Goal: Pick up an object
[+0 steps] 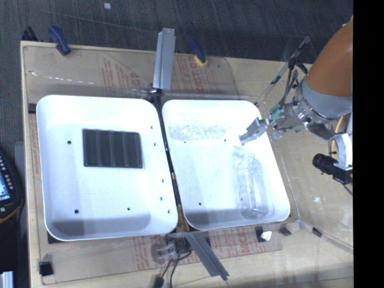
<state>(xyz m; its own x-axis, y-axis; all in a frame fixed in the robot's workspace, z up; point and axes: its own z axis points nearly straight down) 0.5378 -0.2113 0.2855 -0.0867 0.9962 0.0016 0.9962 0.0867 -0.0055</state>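
A clear plastic bottle (251, 185) lies lengthwise along the right side of the right bin (204, 218). Near that bin's far edge rests a clear crinkled wrapper (196, 131). A dark grey ribbed rectangular block (113, 148) lies flat in the left bin (60, 215). My gripper (251, 133) hangs over the far right corner of the right bin, just above the bottle's far end and to the right of the wrapper. Nothing is visibly held in it.
A metal bar (164, 59) stands at the back between the bins, and a second one (207, 258) juts out at the front. Blue clamps (59, 39) grip the bench's far edge. Cables (291, 65) trail from the wrist at the right.
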